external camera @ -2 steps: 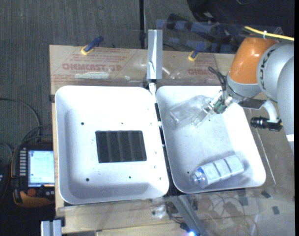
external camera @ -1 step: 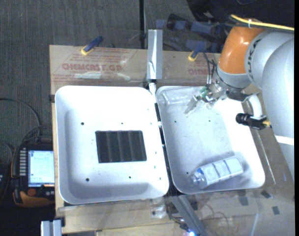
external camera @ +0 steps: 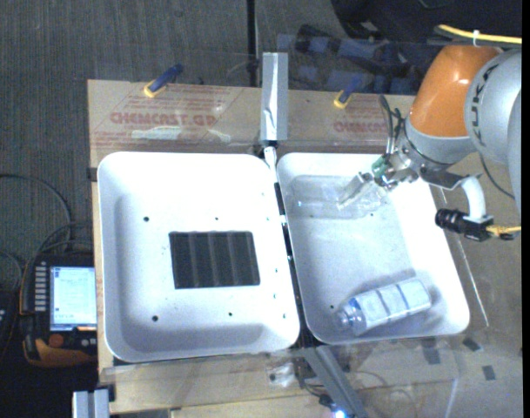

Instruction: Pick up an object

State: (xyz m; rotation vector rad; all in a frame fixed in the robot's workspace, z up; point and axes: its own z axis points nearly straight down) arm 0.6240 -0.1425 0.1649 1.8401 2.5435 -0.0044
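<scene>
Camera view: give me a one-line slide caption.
Grey KUKA arm's gripper hovers over the right white bin's far end, a clear plastic bottle lying near its front; the left white bin holds a dark ribbed rectangle.

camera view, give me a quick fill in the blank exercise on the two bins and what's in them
1. The plastic bottle lies on its ____ in the right bin.
2. The dark ridged panel lies in the ____ bin.
3. The gripper is above the right bin's ____ end.

Missing words: side; left; far
</scene>
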